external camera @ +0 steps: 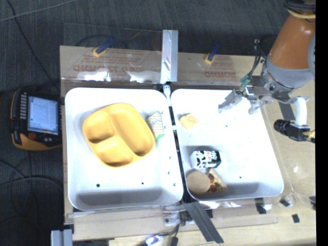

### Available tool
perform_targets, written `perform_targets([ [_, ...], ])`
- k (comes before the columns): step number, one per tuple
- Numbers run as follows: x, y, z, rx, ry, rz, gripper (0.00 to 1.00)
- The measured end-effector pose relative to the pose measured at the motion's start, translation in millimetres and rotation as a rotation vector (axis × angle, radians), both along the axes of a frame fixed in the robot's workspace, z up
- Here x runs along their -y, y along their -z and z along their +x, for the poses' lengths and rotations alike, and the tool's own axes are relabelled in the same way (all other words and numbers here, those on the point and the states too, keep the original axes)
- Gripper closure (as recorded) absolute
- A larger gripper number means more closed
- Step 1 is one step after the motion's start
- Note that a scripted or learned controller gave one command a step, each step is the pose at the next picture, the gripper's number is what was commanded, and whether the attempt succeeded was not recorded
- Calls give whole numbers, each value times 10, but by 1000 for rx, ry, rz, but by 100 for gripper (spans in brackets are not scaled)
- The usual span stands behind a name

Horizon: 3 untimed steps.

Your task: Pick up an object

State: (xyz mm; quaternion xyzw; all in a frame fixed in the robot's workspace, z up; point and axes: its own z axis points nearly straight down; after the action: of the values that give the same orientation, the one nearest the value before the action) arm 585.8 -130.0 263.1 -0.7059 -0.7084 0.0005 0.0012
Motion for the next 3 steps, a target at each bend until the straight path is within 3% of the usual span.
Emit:
perform_targets([
  [1,-725,605,-108,-1,78,-1,0],
  [2,-337,1699,-244,2,90,0,0],
  [3,-340,1608,-242,1,89,2,100],
])
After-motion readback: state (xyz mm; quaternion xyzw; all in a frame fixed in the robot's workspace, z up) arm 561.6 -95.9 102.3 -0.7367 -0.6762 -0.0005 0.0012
